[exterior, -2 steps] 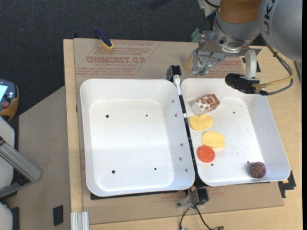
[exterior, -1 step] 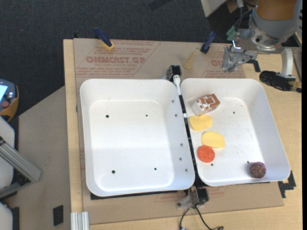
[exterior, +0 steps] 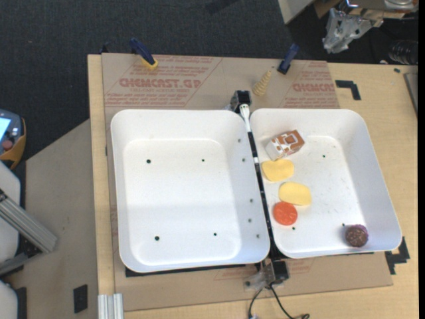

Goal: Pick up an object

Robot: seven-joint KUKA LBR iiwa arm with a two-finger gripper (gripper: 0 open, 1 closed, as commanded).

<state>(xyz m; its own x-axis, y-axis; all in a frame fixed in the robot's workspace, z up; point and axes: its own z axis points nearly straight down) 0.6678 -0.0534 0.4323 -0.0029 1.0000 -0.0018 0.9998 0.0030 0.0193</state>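
Bench board [exterior: 219, 78], brown, carries two white bins side by side. Left bin [exterior: 126, 178] has bare floor w/ four small dark holes. Right bin [exterior: 378, 178] holds five objs, four of them bunched along its left wall. Far to near there: one brown-and-white block [exterior: 285, 143], tilted, just beside one yellow piece [exterior: 277, 171]; a second yellow piece [exterior: 295, 193] sits near that, touching or nearly touching one red-orange disc [exterior: 285, 213]. One dark purple ball [exterior: 356, 235] lies well apart in near right corner, against the rim.

Two blue clamps grip the board's far edge: left clamp [exterior: 143, 52] and right clamp [exterior: 288, 58]. One black clip [exterior: 240, 100] sits at far end of the seam between bins.

Arm's at far right, well beyond the board, not over either bin. Gripper [exterior: 340, 35] hangs off the bench edge, pointing down; fingers too blurred and small, can't tell if apart or together. Nothing seen between them.

Red print on the board reads roughly "CHEMCAST GP", shown twice, left [exterior: 159, 82] and right [exterior: 315, 86], right one partly covered.
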